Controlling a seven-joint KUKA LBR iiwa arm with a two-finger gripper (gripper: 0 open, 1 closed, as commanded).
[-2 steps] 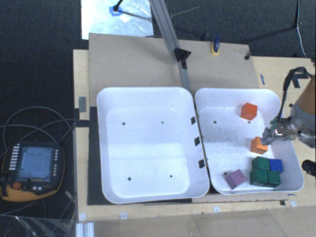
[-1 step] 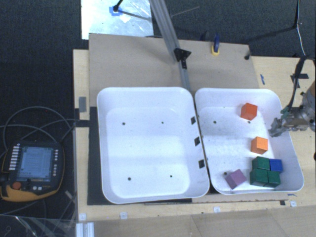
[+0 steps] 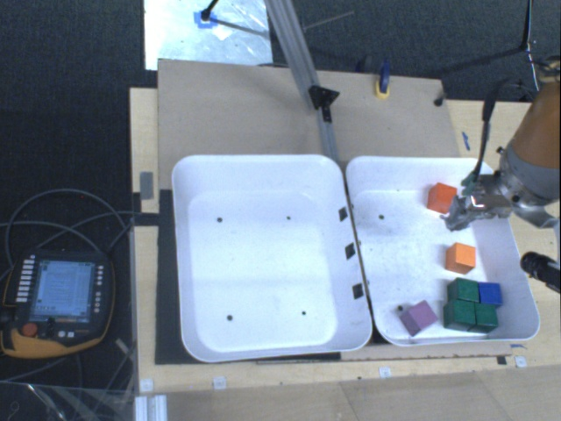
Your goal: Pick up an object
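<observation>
- Seen from above at a slant: two shallow white bins side by side on a bench; the left bin [image 3: 254,261] holds no blocks; every block lies in the right bin [image 3: 386,226].
- The grey arm with its orange band [image 3: 539,130] reaches in from the right; its gripper [image 3: 463,210] hangs over the upper right part of the right bin; it is too small and blurred to tell whether it is released or clenched; nothing can be seen held in it.
- Just beside the gripper, toward the left, sits a red-orange block [image 3: 442,197]; below the gripper lies an orange block [image 3: 460,257]; either looks like the likely pick.
- Near the front right corner, green blocks [image 3: 463,303] and a blue block [image 3: 489,294] sit touching one another; a purple block [image 3: 419,317] lies apart to their left.
- Risks, as a judgement: descending off-centre could nudge the red-orange block aside rather than straddle it; a tilted block could slip out on closing; the bin's right wall stands close and may crowd the wrist.
</observation>
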